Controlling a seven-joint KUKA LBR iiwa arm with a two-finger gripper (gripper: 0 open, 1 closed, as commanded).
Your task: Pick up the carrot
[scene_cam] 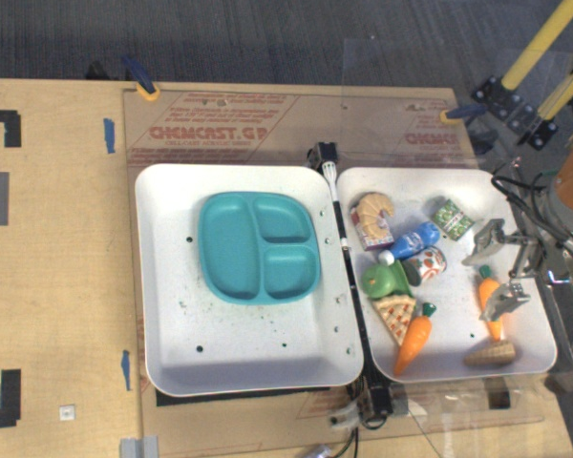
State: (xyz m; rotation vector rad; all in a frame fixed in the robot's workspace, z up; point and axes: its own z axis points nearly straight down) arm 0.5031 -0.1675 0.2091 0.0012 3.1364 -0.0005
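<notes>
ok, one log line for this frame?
task: pick carrot | gripper: open, right bin, straddling small carrot | grasp: none yet | big carrot: untouched, by pizza slice

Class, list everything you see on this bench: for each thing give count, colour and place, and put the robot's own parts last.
Bins: two, white, side by side on the bench.
Plate: one, teal, three compartments, in the left bin.
Carrots: two, orange; one at the right bin's front middle, a smaller one at its right side between the gripper's fingers.
Pizza slice: one, beside the front carrot.
Green fruit: one, right bin's middle.
Bottle: one, blue, right bin's middle.
Carton: one, green, right bin's back.
Bread: one, brown, right bin's front right.
Gripper: one, grey, over the right bin's right side.
</notes>
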